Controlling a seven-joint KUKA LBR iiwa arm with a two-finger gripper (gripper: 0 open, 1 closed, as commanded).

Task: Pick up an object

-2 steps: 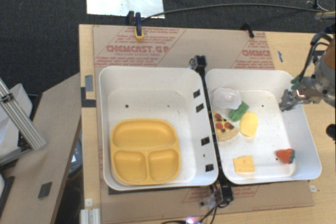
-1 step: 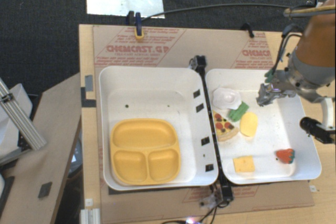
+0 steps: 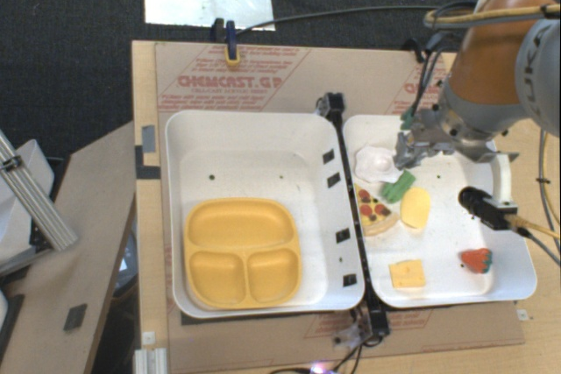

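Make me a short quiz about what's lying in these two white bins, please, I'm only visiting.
1. True or false: the yellow divided tray lies in the left bin.
2. Which item sits nearest the right bin's front right corner? A) pizza slice B) strawberry C) green piece
3. Fill in: the gripper hovers above the ____ bin.

Key: 1 true. 2 B. 3 right.

Arm [image 3: 517, 57] cut off at right edge, claw [image 3: 410, 155] fingers too blurred to read
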